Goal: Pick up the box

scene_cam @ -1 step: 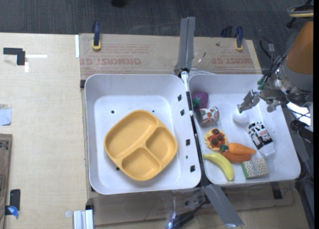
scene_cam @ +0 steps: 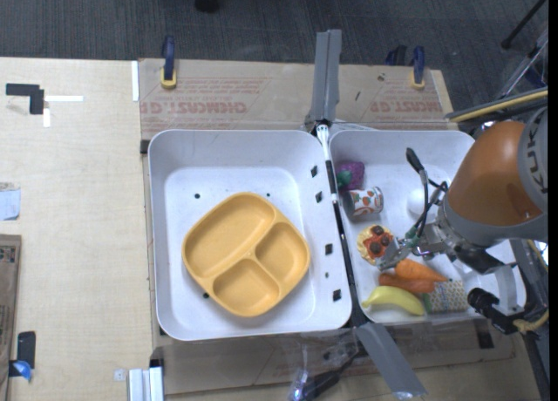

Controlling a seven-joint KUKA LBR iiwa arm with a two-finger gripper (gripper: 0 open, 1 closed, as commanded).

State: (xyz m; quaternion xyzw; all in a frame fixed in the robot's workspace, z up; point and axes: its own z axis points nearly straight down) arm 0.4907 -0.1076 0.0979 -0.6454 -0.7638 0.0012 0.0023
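The box (scene_cam: 447,296) is a small speckled pack lying at the front of the right bin (scene_cam: 392,139), just right of the banana (scene_cam: 394,301). My gripper (scene_cam: 413,247) hangs low over the middle of that bin, above the carrot (scene_cam: 411,274) and beside the pizza slice toy (scene_cam: 377,243). It is a little behind and to the left of the box, and I see nothing held in it. The orange wrist band (scene_cam: 493,183) hides the right part of the bin.
In the right bin, a purple toy (scene_cam: 350,173), a small can (scene_cam: 367,201) and a white ball (scene_cam: 416,202) lie at the back. A yellow divided plate (scene_cam: 246,254) lies in the left bin (scene_cam: 174,216). A grey divider (scene_cam: 327,77) runs between the bins.
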